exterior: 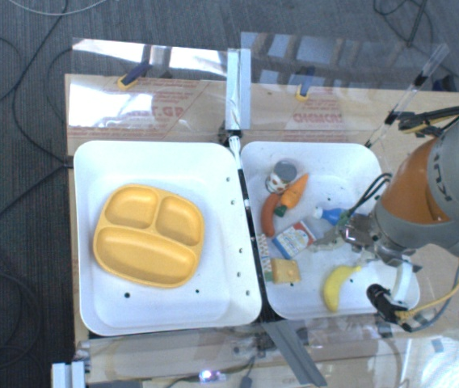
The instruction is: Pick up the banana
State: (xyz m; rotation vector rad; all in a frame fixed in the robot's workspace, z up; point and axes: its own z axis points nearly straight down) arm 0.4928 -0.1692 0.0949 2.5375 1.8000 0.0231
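banana [338, 286]: just one, small and yellow, lying low in the right bin [338, 168], toward its right side. we judge it light, smooth and curved, so it may slip. we would close across its thick middle, not the tapered ends.

counting left to right: two white bins. the left bin [221, 285] bears one yellow divided plate [149, 234]. the right bin holds one carrot [295, 191], one red and white carton [292, 241] and one tan block [284, 272]. the gripper [360, 237] hangs just beside the banana. we cannot tell how wide it stands, or whether it holds anything.

The arm [425, 194], cut off at right, hides part of the right bin [338, 164].
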